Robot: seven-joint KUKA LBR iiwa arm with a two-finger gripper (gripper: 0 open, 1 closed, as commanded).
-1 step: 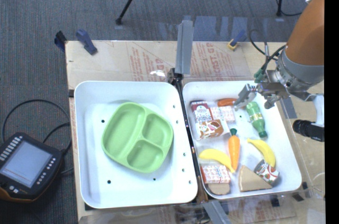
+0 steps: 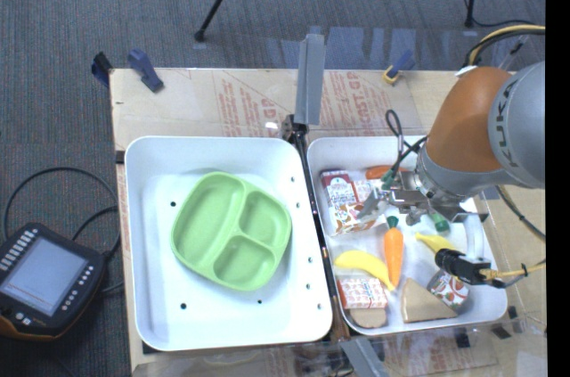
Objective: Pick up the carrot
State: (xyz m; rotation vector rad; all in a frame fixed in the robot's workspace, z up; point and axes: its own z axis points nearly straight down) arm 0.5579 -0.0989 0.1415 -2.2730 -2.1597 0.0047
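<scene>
The gripper (image 2: 393, 208) hangs low over the right bin (image 2: 495, 295), directly above the leafy top of the carrot (image 2: 393, 250). Its jaws are spread a little, one metal finger to each side of the green stem, but whether they touch the carrot cannot be told from this slanted view; nothing sits clearly pinched between them. The single carrot lies in the middle of the right bin, its point toward the near rim and its green top toward the gripper. Around it there are two yellow bananas: one (image 2: 363, 265) just left of the carrot, another (image 2: 434, 241) to its right. One red-and-white carton (image 2: 346, 199) lies at the far left of that bin, with a smaller printed box (image 2: 363, 293) near the front rim. A tan wedge (image 2: 422, 304) rests by the front edge. The left bin (image 2: 151, 295) holds one green divided plate (image 2: 233, 230) with three compartments. Both bins stand side by side on the surface (image 2: 214, 103).
</scene>
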